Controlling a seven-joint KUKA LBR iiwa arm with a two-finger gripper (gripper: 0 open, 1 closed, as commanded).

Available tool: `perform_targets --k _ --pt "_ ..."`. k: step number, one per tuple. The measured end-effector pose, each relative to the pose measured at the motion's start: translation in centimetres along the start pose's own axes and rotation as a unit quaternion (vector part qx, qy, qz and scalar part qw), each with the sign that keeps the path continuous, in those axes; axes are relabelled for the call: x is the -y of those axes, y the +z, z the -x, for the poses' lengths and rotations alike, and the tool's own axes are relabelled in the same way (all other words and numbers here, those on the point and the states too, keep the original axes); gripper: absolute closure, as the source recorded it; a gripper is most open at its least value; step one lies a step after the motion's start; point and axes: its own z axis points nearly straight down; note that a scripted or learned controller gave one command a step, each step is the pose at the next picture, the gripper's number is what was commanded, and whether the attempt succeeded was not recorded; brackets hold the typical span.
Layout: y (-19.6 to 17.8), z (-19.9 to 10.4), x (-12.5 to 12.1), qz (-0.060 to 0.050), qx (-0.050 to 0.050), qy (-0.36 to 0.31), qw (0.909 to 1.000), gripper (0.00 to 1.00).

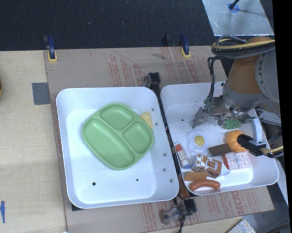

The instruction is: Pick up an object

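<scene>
Camera view gives you the gripper (202, 115) low over the right bin (184, 93), near its far edge, fingers spread wide with nothing between them. Your pickable things lie toward that bin's near edge: an orange (233, 141), a fried egg (198, 140) and a sausage (204, 186). A green plate (117, 136) fills the left bin (81, 194).

Light wooden bench (24, 163), covered at centre by a brown cardboard sheet (107, 66) with faded red print. Two blue clamps (51, 48) pin the sheet's far edge. Two white bins rest on the sheet, touching side by side: left bin (79, 189), right bin (180, 98). A grey tape patch (40, 93) lies on the bench just left of the sheet.
</scene>
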Motion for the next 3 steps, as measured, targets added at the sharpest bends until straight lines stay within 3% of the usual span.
perform_targets --k 1,2,3 --pt "-1.8 2.1 -6.1 0.000 0.000 0.000 1.0000 0.00" --pt "-6.3 7.6 -4.9 0.000 0.000 0.001 1.0000 0.00" --pt "0.9 7.5 -6.4 0.000 0.001 -0.001 1.0000 0.00"
